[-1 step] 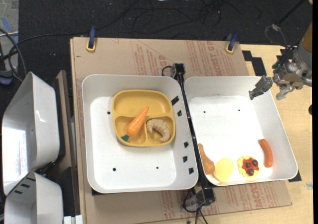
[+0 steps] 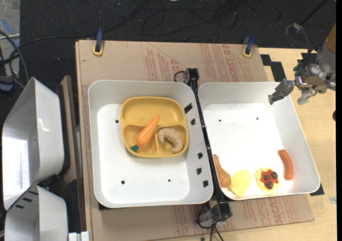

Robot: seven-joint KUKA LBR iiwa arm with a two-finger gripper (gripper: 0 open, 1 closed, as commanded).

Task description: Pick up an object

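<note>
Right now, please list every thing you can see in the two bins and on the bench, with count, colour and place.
White bins: 2, side by side on the bench.
Divided plate: 1, yellow, left bin.
Carrot: 1, orange, on the plate.
Shrimp: 1, pale beige, on the plate.
Sausage: 1, orange-red, right bin, near corner.
Round toy with dark topping: 1, yellow, beside the sausage.
Yellow disc: 1, right bin.
Orange spoon-like piece: 1, right bin.
Clamps: 2, yellow, bench's far edge.
Gripper: 1, grey, over the right bin's far right corner.

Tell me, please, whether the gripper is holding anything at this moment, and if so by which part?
Nothing is held. The gripper hangs over the right bin's far right corner, its fingers apart with nothing between them.
</note>
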